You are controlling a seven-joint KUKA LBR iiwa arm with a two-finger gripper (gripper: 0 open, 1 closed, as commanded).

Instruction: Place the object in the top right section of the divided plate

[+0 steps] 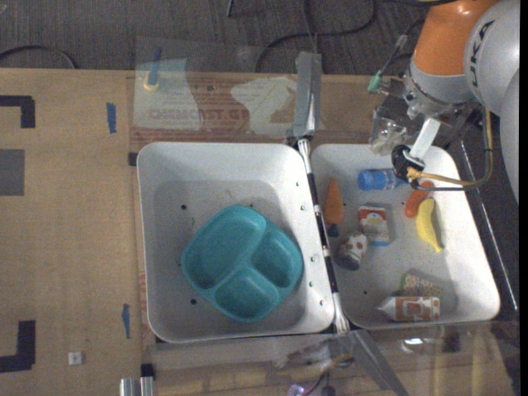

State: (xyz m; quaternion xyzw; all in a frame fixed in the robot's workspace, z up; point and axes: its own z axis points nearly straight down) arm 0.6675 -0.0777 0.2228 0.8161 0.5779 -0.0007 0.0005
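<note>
Over to the gripper (388, 132) first, up at the far edge of the right bin (483, 258), just under the orange band of the arm (462, 31). Too blurred to call open or closed, and nothing visibly held, so cannot tell.

Just near of it, and closest by a good margin: a small blue bottle (375, 178), lying on its side with its long axis running left to right. Looks like the likeliest object for this task, though that is only a guess from closeness.

Further out in the same bin:
- left of the bottle, an orange carrot (333, 203) hard against the dividing wall, long axis far to near;
- right of the bottle, a yellow banana (427, 225), also running far to near, with a red piece (417, 200) at its far end;
- in the middle, a small carton (375, 223) and a can (353, 250);
- at the near side, a drink carton (412, 306) on its side.

Now the key line. Across the wall in the left bin (157, 221), well apart from the gripper, to its left and nearer: the teal divided plate (206, 258), sitting rotated. On the plate's right side, the top right section (276, 258), the side closest to the right bin.

So, by judgement: a short drop onto the bottle, then a long carry left and near, over the wall.
</note>
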